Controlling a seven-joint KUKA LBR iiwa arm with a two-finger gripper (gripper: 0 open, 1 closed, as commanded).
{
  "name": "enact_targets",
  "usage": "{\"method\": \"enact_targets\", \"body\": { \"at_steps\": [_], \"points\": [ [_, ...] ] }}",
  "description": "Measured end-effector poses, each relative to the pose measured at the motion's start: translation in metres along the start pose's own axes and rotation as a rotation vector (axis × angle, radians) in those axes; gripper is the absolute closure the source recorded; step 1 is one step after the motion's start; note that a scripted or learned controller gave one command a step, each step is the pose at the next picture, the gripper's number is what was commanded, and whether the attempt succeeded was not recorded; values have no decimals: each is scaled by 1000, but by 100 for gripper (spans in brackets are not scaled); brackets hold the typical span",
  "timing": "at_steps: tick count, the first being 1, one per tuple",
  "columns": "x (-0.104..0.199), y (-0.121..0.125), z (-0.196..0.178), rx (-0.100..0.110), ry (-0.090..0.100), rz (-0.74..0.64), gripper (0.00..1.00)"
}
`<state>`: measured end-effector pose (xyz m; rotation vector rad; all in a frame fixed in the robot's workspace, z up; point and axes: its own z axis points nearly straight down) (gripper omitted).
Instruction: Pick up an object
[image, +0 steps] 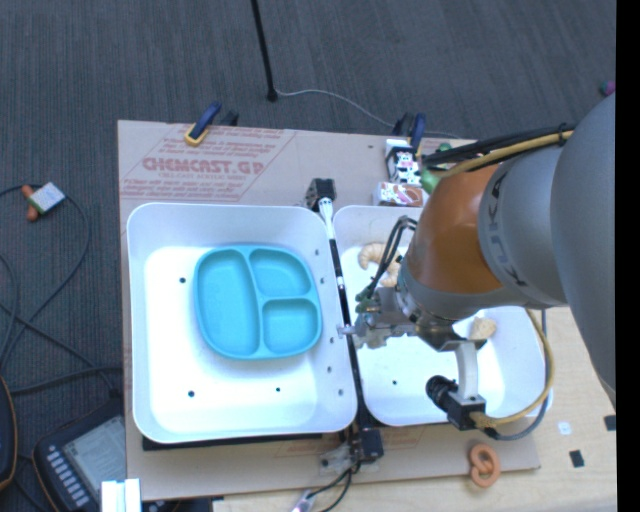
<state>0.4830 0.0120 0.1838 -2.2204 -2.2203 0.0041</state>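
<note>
- gripper (368, 330) low in the right bin (400, 400), by its left wall; its grip state cannot be told
- blue divided plate (258, 301) lies in the left bin (165, 400), just left of it

A brown bench board (200, 170) printed with red lettering fills the middle of the frame, set over dark grey carpet (80, 80). Two shallow white bins sit directly on it: the left bin (160, 380) at centre left, the right bin (410, 400) beside it, their inner rims touching. An orange ring (484, 464) lies on the board's lower right corner. Blue clamps (204, 122) grip the top edge.
</note>
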Motion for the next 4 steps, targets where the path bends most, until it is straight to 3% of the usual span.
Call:
{"method": "enact_targets", "body": {
  "at_steps": [1, 4],
  "points": [
    [-9, 0, 0, 0, 0, 1, 100],
    [4, 0, 0, 0, 1, -1, 100]
  ]
}}
